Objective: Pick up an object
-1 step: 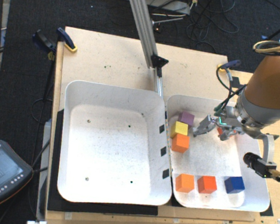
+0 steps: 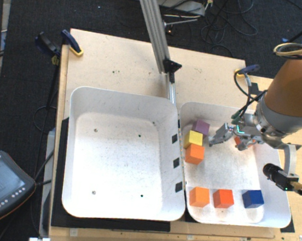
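The camera view looked down on two shallow white bins; the left bin (image 2: 116,156) lay bare, while the right bin (image 2: 270,218) held every block. A purple block (image 2: 202,127), a yellow block (image 2: 195,138) and an orange block (image 2: 194,153) stood touching in a short column near the bin's 10 o'clock corner; a second orange block (image 2: 200,196), a red-orange block (image 2: 223,198) and a blue block (image 2: 252,198) lay in a row along its 6 o'clock edge, each slightly apart from its neighbour. The arm (image 2: 295,95) entered from 3 o'clock; the gripper (image 2: 231,134) hung just to the 3 o'clock side of the clustered column, with nothing visibly between its fingers; whether they stood wide or narrow could not be told from this angle. No block had yet been lifted; the step in hand appeared to be the approach. The clustered blocks looked the harder target, since touching neighbours left little room for a finger on either side; a clean grasp would probably call for fingers aligned across a block's free faces, a straight descent, and closure only once both fingers straddled it; the spaced row offered easier clearance.
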`<state>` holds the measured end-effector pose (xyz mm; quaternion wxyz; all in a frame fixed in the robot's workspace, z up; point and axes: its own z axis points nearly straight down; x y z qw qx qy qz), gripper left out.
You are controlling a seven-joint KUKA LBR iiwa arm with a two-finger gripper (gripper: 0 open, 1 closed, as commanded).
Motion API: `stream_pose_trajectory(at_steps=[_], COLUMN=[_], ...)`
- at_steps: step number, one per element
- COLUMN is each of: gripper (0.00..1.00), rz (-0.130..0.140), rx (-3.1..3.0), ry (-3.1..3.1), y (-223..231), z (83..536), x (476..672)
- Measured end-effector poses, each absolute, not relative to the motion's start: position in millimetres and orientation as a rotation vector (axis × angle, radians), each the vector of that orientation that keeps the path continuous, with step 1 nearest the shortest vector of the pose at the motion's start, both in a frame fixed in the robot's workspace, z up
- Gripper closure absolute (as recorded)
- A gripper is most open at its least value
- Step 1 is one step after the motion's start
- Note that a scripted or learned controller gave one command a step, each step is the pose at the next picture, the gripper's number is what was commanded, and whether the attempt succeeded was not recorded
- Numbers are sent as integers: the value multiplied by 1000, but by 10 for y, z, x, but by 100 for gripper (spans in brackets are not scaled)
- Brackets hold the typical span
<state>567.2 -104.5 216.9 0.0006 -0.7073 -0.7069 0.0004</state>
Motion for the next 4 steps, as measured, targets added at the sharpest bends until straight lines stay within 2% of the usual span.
stream_pose_trajectory(at_steps=[1, 2, 3, 4], gripper=[0, 0, 0, 100], rz=[5, -11, -21, -27], rx=[-2220, -2222, -2231, -2236], ry=[-2218, -2220, -2233, -2235], y=[-1045, -1052, -1066, -1066], z=[1737, 1173, 1177, 1282], x=[5659, 5632, 5684, 5703])
